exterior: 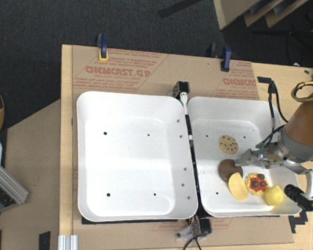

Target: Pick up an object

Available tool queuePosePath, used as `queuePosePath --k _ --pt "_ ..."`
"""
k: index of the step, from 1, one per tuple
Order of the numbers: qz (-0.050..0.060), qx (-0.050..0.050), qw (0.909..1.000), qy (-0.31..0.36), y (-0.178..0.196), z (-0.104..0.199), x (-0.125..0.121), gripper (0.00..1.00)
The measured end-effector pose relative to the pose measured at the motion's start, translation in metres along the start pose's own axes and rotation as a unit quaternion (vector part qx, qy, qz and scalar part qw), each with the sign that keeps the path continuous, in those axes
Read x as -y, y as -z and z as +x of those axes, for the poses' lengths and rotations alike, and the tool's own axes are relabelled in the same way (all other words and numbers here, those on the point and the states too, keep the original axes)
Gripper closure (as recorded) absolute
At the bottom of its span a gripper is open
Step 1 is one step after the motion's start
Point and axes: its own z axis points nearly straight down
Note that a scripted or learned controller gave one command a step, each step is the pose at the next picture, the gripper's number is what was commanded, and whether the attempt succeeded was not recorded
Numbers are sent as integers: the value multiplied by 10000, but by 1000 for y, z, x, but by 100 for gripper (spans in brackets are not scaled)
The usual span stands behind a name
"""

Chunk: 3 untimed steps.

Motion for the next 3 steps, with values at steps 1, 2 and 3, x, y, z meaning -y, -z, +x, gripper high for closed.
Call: queuePosePath --k 1,2,3 --pt "6 -2 10000 25 -3 -9 -65 0" --pt "18 -6 10000 14 7 -9 -62 100" --pt "60 -31 10000 0 65 16 43 100"
